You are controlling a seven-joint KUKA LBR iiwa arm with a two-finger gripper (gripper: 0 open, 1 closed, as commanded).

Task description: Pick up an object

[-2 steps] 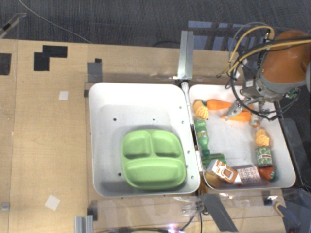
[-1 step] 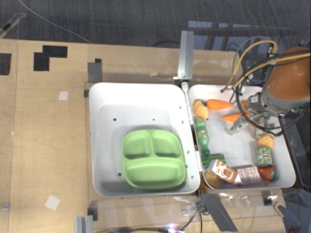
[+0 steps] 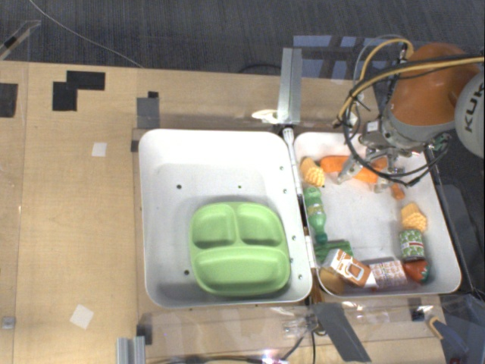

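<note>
1. The pincer [image 3: 373, 171] hangs low over the far end of the right bin [image 3: 447, 275], directly above an orange toy [image 3: 335, 164]; whether it is apart, together or clamped on anything cannot be told here, since cables and the wrist body mask its tips.
2. Candidate objects crowd this bin: a corn-like piece [image 3: 313, 174] and a green bottle [image 3: 314, 217] along the left wall, a small can [image 3: 410, 243] and a yellow piece [image 3: 414, 217] at the right, and a carton [image 3: 348, 268] and wrapped packet [image 3: 386, 273] at the near edge.
3. Risk: the orange toy lies close to the bin's far wall and beside the corn-like piece, so a descent may strike the wall or nudge the neighbour rather than straddle the target.
4. Risk: a rounded, smooth toy may slip out as the tips meet, leaving an empty lift.
5. The left bin [image 3: 163, 173] on the worktop [image 3: 68, 226] holds a green divided plate [image 3: 239, 247], well apart from the arm.
</note>
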